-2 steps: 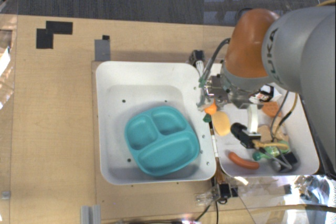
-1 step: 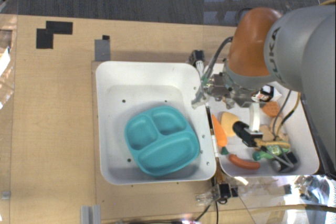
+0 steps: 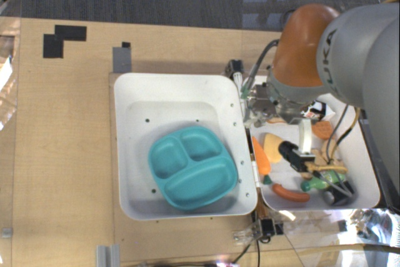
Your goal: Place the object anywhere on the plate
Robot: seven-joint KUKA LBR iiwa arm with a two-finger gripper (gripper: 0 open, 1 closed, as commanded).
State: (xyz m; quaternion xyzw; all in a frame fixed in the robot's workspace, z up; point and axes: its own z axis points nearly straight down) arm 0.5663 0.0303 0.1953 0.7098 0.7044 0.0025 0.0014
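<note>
A teal divided plate (image 3: pixel 194 166) lies in the left white bin (image 3: pixel 128 134) with nothing on it. My gripper (image 3: pixel 259 109) hangs under the grey wrist at the back left corner of the right bin (image 3: pixel 370 187), close to the wall between the two bins. Just in front of the gripper lie a yellow wedge (image 3: pixel 272 146) and an orange carrot (image 3: pixel 261 158). The wrist hides what is directly under the gripper, and I see nothing held in it.
The right bin also holds a red sausage (image 3: pixel 290 194), a green piece (image 3: pixel 317 184), a dark piece (image 3: pixel 338 196), a tan stick (image 3: pixel 329 167) and an orange disc (image 3: pixel 322 129). The arm covers that bin's back part.
</note>
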